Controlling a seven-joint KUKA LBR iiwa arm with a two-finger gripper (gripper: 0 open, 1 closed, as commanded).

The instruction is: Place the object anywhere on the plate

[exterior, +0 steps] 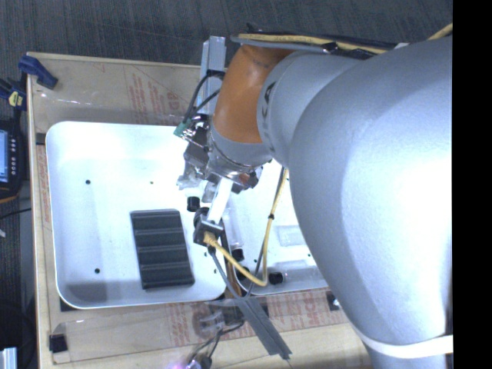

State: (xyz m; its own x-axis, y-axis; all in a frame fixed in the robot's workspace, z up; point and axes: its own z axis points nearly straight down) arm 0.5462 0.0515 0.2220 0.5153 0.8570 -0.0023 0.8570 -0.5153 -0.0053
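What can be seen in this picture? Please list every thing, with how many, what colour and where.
left bin: one, white, on the bench, in full view.
right bin: one, white, beside the left one, mostly hidden under the arm.
ribbed block: one, black, lying flat in the left bin, towards the picture's lower edge.
clamp: one, blue, at the bench's upper left corner.
bench: one, pale brown, under both bins.
floor: dark grey, beyond the bench.
arm: one, grey with an orange band, reaching in from the right.
gripper: one, metal, above the left bin's right side.
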